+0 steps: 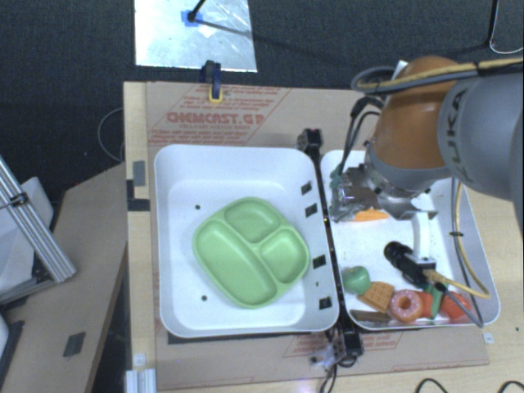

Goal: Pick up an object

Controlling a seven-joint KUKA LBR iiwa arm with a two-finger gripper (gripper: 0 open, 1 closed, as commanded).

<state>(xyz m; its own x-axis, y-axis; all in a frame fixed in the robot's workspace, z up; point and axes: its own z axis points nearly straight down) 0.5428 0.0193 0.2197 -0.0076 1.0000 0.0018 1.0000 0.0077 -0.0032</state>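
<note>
The arm's gripper [350, 193] hangs low over the upper left of the right bin [477, 256]; whether it is open or closed cannot be told. A pink doughnut [405, 304], waffle piece [378, 294] and green toy [356, 279] lie along the bin's near edge. A green divided plate [250, 252] sits in the left bin [196, 170].

Small toys [399, 300] clustered at the right bin's [485, 278] near end.

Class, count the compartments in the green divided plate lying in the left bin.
3. The green divided plate in the left bin has one long compartment on its lower-left side, one at the top, and one on the right. None looks hidden.
</note>
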